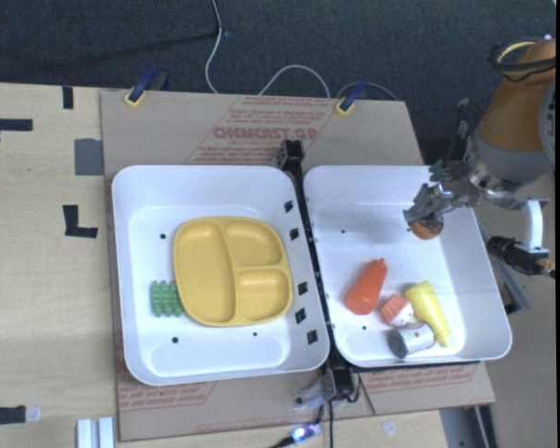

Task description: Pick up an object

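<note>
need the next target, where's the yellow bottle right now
The yellow bottle lies in the right bin, near its front right corner, beside the orange bottle.

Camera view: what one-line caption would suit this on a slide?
Robot gripper over the right bin, near an orange bottle and yellow bottle; yellow divided plate in the left bin.

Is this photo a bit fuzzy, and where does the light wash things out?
Camera view: soft all over, small items by the yellow bottle blur together; the white bins look bright and nearly flat, with faint shadows under the yellow tray; the tool is smeared and hard to read.
</note>
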Available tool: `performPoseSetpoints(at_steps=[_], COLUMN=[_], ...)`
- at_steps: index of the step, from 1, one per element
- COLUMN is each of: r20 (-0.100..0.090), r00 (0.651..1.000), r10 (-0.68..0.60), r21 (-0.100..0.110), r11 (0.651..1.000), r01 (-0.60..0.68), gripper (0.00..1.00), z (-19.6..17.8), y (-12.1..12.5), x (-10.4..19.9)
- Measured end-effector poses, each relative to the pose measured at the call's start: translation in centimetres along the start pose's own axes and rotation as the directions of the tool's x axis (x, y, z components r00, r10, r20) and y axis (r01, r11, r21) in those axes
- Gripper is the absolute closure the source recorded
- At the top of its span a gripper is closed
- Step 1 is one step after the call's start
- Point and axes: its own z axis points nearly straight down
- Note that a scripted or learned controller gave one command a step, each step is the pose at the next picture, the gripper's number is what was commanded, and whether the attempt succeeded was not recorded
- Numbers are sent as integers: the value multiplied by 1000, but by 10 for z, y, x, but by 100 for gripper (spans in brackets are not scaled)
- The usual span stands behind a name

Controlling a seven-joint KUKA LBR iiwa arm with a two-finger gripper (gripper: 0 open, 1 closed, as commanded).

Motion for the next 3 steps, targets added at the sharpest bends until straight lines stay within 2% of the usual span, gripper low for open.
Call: performPoseSetpoints(at_steps=[1,2,3], r20=[0,-2,-3], r00=[1000,1000,1000], r10=[0,-3,-4], r21=[0,6,6], r11=[1000,1000,1000], r01=[0,3,4], gripper=[100,100,100], z=[-48,-32,-25], y=[1,-7,-5], x=[0,49,100])
